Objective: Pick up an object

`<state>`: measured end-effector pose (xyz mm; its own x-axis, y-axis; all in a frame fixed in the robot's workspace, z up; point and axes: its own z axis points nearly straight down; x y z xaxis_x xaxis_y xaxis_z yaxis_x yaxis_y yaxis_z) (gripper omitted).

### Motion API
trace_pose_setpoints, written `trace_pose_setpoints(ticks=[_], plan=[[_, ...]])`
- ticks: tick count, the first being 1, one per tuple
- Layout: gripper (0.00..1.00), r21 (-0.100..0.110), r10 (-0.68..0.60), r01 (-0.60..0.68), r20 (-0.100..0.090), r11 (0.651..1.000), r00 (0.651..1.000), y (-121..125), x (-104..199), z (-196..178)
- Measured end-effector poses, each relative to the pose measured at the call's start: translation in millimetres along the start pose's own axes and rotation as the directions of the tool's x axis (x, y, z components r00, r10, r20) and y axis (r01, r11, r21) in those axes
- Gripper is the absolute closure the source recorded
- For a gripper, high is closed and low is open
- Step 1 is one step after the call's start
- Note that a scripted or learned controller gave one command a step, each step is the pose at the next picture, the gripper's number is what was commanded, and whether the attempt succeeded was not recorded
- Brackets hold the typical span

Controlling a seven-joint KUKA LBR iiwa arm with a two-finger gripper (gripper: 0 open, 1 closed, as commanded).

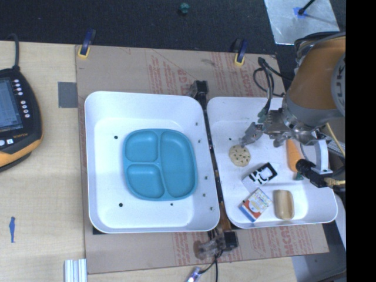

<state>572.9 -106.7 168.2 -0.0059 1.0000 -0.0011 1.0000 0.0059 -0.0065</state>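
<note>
Round tan speckled cookie [239, 155], just below-left of the grey two-finger gripper [254, 135], whose spread I cannot tell: likely light, rigid, crumbly; grasp across its rim.

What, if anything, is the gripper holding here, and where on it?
Nothing is held. The gripper hangs open over the right bin, just above the cookie, with nothing between its fingers.

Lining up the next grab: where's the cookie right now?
The cookie lies in the right bin, near its left wall, just below the pincer and up-left of the black-and-white card.
</note>
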Motion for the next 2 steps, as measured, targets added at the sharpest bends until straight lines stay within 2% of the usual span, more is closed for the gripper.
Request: trace_pose_setpoints(ticks=[1,2], plan=[[0.00,0.000,0.001,-0.001,0.000,1.000,1.000,-4,-6,77],[0.00,-0.003,-0.001,0.001,0.000,1.000,1.000,22,10,76]])
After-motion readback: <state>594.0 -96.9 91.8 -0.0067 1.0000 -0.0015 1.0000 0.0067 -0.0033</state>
